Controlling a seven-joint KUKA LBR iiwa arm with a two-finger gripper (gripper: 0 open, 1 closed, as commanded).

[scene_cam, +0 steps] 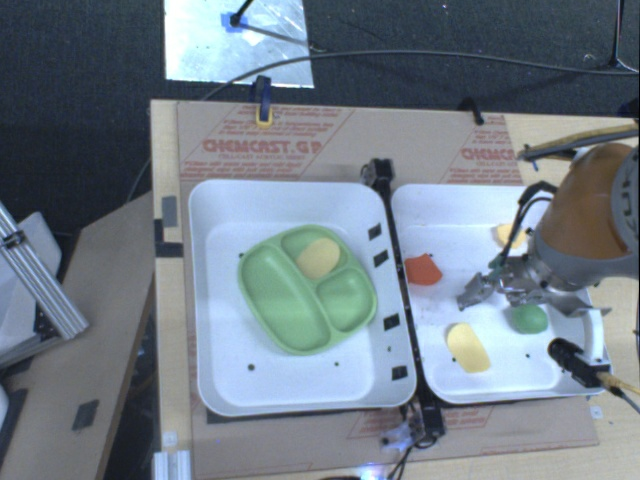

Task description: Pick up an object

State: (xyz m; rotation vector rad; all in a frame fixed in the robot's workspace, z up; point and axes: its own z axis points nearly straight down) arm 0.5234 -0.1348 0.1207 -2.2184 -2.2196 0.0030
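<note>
Green and rounded, the small object [528,319] lying in the right bin [440,368] is the nearest candidate: it sits just below my fingers [500,286], near the bin's right wall. Whether my fingers are apart or together I cannot tell; the wrist metalwork hides their tips, and nothing shows between them, so I count myself as holding nothing.

3 other pieces share this bin: a yellow oval [468,348] toward the front, a red piece [423,270] by the divider, and a yellow bit [507,234] partly behind my arm. In the left bin [215,368] a green divided plate [300,298] carries a yellow lump [319,258].

To do this well, I judge I should centre over the green object, go straight down, and straddle its widest part before closing. It looks smooth and may squirt sideways, so close slowly and lift gently.
</note>
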